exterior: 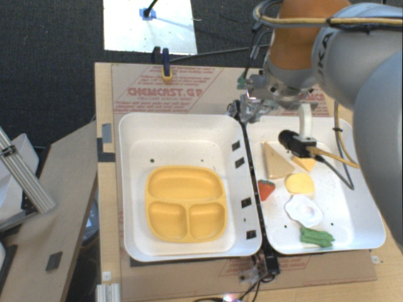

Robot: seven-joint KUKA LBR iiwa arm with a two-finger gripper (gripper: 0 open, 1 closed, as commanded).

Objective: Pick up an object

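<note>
My gripper (249, 110) hangs over the far end of the ridge between the two bins, at the right bin's (359, 222) far left corner. Nothing shows in its grasp. Several toy foods lie in the right bin, nearer the camera than the gripper. There is a tan wedge (275, 160), a small yellow cheese piece (305, 164) and a round yellow disc (300, 184). Beyond them lie a red strawberry (266, 189) by the divider, a white fried egg (304, 211) and a green piece (316, 236) near the front wall.
The left bin (135, 143) holds a yellow divided plate (186, 202). The grey arm with its orange band (305, 24) reaches in from the right above the right bin's far side. A cardboard sheet (170, 90) lies under both bins.
</note>
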